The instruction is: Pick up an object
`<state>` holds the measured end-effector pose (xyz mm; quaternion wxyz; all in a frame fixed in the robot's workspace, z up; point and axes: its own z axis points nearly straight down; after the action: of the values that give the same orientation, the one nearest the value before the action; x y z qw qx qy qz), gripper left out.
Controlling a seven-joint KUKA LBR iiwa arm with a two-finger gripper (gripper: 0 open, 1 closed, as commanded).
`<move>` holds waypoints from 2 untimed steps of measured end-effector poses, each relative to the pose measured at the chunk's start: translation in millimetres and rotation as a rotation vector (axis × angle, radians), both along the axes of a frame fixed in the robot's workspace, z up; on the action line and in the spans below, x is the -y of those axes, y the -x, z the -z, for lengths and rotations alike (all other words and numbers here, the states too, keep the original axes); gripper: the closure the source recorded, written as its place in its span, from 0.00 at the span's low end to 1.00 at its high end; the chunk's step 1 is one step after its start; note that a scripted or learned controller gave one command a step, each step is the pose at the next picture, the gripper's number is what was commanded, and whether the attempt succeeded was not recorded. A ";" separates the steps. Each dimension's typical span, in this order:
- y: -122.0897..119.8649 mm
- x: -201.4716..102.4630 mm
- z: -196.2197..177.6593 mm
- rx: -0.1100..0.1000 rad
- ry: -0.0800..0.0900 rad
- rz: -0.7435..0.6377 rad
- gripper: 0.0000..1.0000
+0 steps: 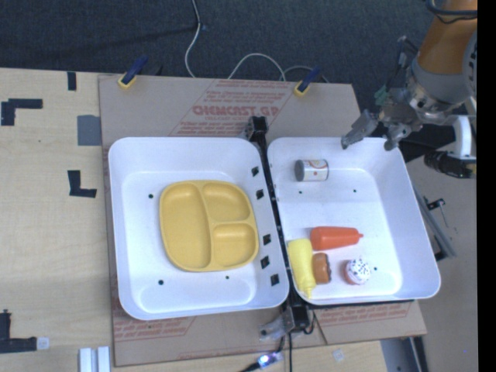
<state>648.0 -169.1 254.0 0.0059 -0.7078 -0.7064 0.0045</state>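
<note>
Here my pincer (374, 132) hangs over the far right corner of the right bin (387, 208), its two fingers spread wide with nothing between them. Inside that bin a small can (311, 170) lies on its side, and near the front sit an orange carrot (336, 238), a yellow banana (301, 266) and a small white cupcake (357, 270). The left bin (132, 208) holds a yellow divided plate (208, 225).

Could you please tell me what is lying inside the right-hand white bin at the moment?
The right bin holds a small can, orange bottle, yellow item, brown piece and white ball.
</note>
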 end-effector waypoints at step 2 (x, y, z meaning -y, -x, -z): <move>-11.2 0.3 48.7 0.009 0.002 -0.004 0.00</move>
<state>659.2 -169.5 205.3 0.0019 -0.7064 -0.7078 0.0022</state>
